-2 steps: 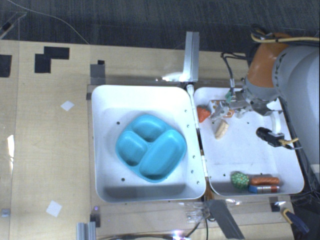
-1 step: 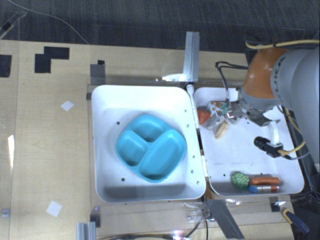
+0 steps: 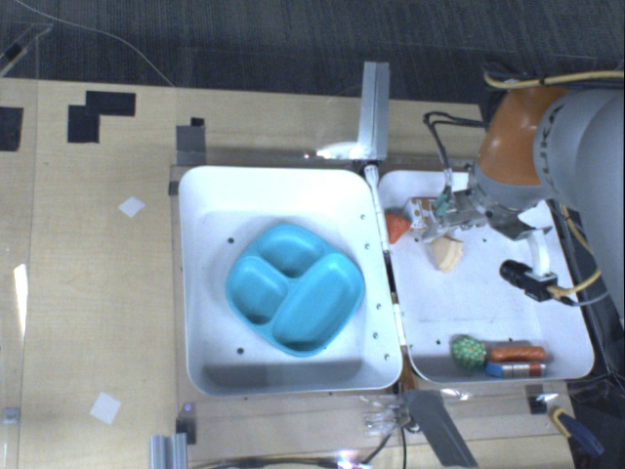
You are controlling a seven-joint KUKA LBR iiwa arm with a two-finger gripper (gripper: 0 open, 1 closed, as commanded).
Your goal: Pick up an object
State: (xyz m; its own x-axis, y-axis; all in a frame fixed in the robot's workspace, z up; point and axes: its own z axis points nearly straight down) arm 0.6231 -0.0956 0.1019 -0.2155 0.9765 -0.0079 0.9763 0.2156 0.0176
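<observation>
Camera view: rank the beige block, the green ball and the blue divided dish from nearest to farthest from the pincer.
Measured from the pincer:
1. Beige block, right bin, just below it.
2. Blue divided dish, left bin, across the divider.
3. Green ball, right bin's near edge.
The last two are fairly close.

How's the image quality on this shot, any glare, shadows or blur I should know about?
Camera view: bright glare on the metal post at the bins' far edge and along the bench's near edge; a soft shadow falls in the left bin around the blue divided tray; the gripper looks soft and small.
</observation>
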